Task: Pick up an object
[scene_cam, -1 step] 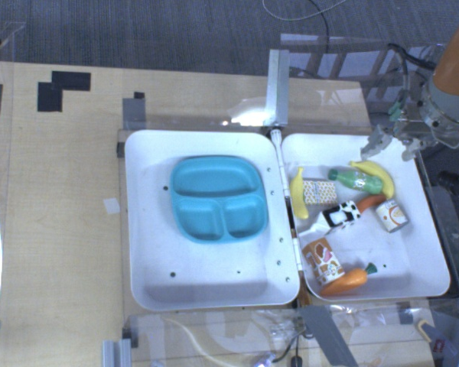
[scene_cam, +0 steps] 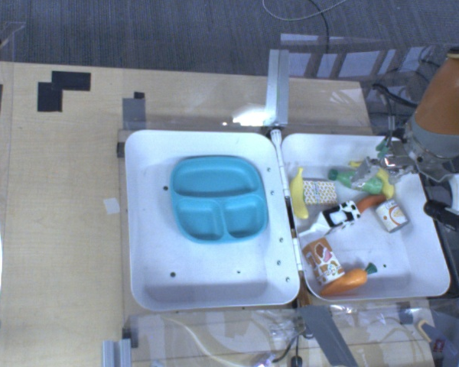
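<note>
The pick looks barely begun: nothing is lifted, and every item lies in the right bin (scene_cam: 436, 281). The gripper (scene_cam: 389, 157) hangs over that bin's far right corner, above a green-and-yellow clutter (scene_cam: 367, 177), and whether it is open or closed cannot be told. The likeliest target is that clutter: small, crinkly and mixed in colour. A banana (scene_cam: 297, 193) lies along the left edge, a carrot (scene_cam: 346, 280) near the front edge. The left bin (scene_cam: 149, 281) holds a blue tray (scene_cam: 218, 198).
</note>
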Tool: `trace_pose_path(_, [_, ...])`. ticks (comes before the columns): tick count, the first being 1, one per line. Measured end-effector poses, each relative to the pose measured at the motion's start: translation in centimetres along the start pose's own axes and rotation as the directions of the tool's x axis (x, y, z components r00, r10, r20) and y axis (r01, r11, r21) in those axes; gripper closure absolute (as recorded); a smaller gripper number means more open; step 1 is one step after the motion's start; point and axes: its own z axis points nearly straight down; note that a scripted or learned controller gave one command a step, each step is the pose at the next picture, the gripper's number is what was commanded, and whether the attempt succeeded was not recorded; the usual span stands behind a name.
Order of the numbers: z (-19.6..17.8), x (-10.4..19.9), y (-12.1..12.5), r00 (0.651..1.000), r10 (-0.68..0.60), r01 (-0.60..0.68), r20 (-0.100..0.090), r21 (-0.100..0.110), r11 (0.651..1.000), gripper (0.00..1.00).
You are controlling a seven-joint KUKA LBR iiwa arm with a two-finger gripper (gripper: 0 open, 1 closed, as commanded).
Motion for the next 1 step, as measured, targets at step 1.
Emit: trace_pose_path(1, [-1.25,0.04,0.24,1.000,-0.002,0.002,0.003,-0.007,1.000,1.00])
